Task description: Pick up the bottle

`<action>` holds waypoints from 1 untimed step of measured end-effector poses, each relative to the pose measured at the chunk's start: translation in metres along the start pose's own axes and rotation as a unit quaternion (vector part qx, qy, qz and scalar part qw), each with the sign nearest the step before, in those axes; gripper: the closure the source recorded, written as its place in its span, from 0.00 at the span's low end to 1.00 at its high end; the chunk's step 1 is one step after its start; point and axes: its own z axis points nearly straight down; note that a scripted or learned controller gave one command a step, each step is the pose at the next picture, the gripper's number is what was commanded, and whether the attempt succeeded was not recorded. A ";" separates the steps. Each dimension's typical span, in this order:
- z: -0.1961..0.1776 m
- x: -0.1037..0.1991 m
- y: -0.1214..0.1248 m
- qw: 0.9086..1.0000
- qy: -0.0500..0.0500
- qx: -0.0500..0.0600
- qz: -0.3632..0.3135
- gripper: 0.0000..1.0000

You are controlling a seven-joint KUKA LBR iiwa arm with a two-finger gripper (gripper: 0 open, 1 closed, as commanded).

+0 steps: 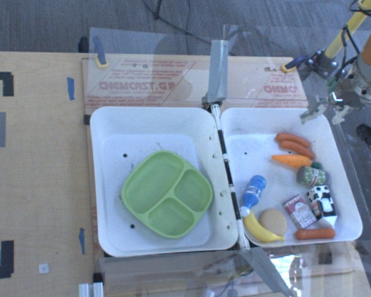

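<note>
- The gripper [327, 108] is seen at the upper right, above the far right corner of the right bin [253, 125], with its two fingers spread apart and nothing between them.
- The bottle [254, 191], blue with a white cap end, is found lying on its side in the right bin, close to the divider between the two bins and well apart from the gripper.
- A banana [260, 228] is seen just below the bottle, its tip touching or nearly touching the bottle's lower end; which cannot be told.
- A round tan bun-like piece [273, 220] is placed against the banana's inner curve.
- Two sausages [293, 142] and a carrot [290, 160] are laid side by side in the bin's upper right part.
- A green rounded item [310, 176], a black-and-white carton [323, 202], a small red packet [300, 211] and another sausage-like piece [315, 233] are gathered near the right wall.
- A green divided plate [167, 193] with three compartments is set in the left bin [111, 129].
- Both bins are borne by a wooden bench [37, 166], on which blue tape marks [70, 88] are seen.
</note>
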 end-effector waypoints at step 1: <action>0.052 0.053 -0.039 0.998 0.000 0.000 -0.061 0.00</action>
